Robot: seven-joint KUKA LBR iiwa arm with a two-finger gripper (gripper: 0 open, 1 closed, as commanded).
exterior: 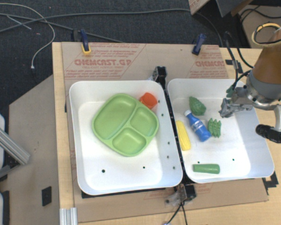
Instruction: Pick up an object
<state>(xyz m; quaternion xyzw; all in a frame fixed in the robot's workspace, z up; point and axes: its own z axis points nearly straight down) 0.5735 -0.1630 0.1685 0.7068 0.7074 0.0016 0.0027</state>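
Two white bins sit side by side on the tabletop (107,60), and from where I stand the left bin (84,172) carries the biggest thing, a green compartment plate (125,124), with a small orange piece (149,99) touching its upper right edge. The right bin (257,168) holds the smaller lot: a yellow corn cob (183,135) along its left wall, a blue and white bottle (196,125) just beside it, a green cylinder (206,168) near the front wall, a rounded green toy (197,106) toward the back, and a spiky green toy (215,127) right of the bottle.

The arm (271,69) reaches in from the right, and its pincer (228,108) hangs over the right bin, up and to the right of the spiky toy. I cannot tell how wide it stands; nothing shows between its tips.

I judge this the approach step, with no grasp made. The spiky toy and the bottle lie nearest. The next move calls for shifting left and toward the front, then descending squarely over one piece.

The bottle's long axis runs diagonally, white cap toward the upper left, blue base toward the lower right, nearly touching the spiky toy; closing across that axis looks the safer bet.
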